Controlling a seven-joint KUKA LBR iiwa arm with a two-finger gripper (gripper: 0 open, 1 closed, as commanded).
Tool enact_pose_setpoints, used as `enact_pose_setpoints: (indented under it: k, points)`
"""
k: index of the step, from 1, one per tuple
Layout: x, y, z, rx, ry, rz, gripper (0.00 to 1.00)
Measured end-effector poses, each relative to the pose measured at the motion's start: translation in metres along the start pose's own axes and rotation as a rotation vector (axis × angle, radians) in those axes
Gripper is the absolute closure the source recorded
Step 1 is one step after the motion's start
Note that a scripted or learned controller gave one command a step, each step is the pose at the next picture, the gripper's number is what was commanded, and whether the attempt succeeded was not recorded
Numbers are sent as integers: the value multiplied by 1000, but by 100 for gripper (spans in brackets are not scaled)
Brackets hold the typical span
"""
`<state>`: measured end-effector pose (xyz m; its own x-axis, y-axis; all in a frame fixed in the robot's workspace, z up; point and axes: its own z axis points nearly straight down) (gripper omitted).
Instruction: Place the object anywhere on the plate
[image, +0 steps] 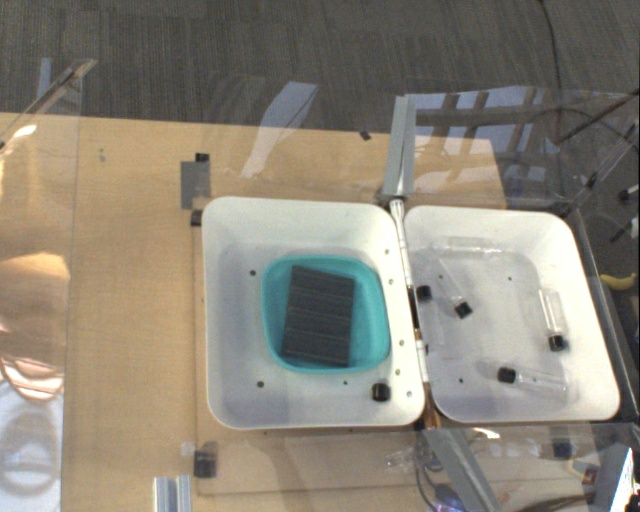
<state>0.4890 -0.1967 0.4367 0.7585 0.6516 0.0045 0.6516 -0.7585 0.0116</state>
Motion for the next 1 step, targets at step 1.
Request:
enact_pose_setpoints:
  k: [1]
  points:
    - [-2, 2, 0, 1, 0, 153, 0]
